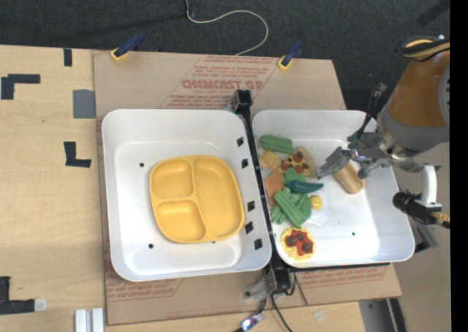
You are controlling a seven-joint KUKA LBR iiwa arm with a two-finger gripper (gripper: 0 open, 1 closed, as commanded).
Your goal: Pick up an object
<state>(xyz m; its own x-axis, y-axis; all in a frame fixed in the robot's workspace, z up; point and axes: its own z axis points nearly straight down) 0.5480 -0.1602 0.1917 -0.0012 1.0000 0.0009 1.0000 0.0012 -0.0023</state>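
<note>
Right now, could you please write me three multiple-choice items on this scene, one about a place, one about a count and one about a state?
1. Where does the yellow tray lie?
A. In the left bin
B. In the right bin
C. On the cardboard behind the bins

2. How many compartments does the yellow tray have?
A. Two
B. Three
C. Five

3. Where is the gripper at this moment?
A. Over the left bin
B. Over the dark floor
C. Over the right bin, beside the toy food

Answers:
1. A, it lies flat in the left bin.
2. B, two at the back, one in front.
3. C, it is above the right bin, by the pile of toy food.
</note>
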